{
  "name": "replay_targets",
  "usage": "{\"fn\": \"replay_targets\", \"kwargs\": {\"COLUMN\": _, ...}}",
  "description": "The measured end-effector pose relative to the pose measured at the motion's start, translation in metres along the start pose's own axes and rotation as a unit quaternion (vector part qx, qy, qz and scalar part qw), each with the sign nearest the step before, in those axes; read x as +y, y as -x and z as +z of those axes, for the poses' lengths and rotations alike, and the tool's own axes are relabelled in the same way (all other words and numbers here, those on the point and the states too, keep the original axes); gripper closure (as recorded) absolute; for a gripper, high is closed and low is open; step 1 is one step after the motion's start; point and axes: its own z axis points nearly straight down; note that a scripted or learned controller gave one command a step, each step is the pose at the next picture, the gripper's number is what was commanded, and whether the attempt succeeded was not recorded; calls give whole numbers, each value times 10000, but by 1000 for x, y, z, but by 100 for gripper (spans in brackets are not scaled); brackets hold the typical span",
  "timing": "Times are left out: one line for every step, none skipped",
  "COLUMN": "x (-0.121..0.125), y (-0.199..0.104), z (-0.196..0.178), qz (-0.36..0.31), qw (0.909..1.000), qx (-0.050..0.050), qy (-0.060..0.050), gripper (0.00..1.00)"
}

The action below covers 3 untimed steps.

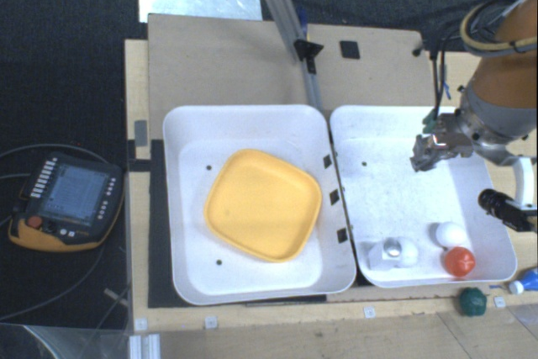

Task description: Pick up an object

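Observation:
A yellow square plate lies in the left bin. In the right bin, near the front edge, sit a small silver and white object, a white ball and a red-orange ball. My gripper hangs over the upper right part of the right bin, well behind those objects. Nothing shows between its fingers, and their spacing is too small to read.
A dark green ball rests on the bench just outside the right bin's front corner. A teach pendant lies on the floor to the left. A slanted metal pole rises behind the bins.

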Motion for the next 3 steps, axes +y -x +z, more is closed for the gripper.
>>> {"fn": "replay_targets", "kwargs": {"x": 16, "y": -46, "z": -4, "qz": -1, "qw": 10000, "qx": 2, "qy": 5, "gripper": 100}}
{"fn": "replay_targets", "kwargs": {"x": 33, "y": -93, "z": 12, "qz": 4, "qw": 10000, "qx": 0, "qy": -3, "gripper": 100}}
{"fn": "replay_targets", "kwargs": {"x": 44, "y": -140, "z": 7, "qz": 1, "qw": 10000, "qx": 2, "qy": 4, "gripper": 100}}
